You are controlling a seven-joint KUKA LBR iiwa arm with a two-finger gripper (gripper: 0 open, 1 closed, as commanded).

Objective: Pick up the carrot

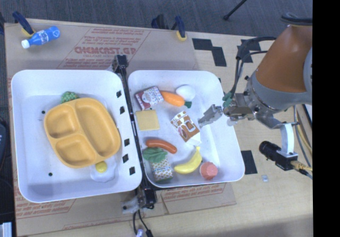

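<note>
The carrot [173, 98], orange with a small green top, lies near the back of the right bin [226, 140] between a red-and-white packet [149, 96] and a white egg [185, 92]. My gripper [211, 116] reaches in from the right over the bin's right side, to the right of and below the carrot, beside a brown-and-white carton [185, 126]. Nothing shows between its fingers.
The right bin also holds a cheese slice [147, 120], a sausage [161, 145], a banana [189, 163], a red tomato [209, 170] and a green-topped packet [159, 164]. The left bin [26, 177] holds a yellow divided plate [81, 132], broccoli [69, 96] and a fried egg [102, 169]. A blue bottle [41, 36] lies at the back left.
</note>
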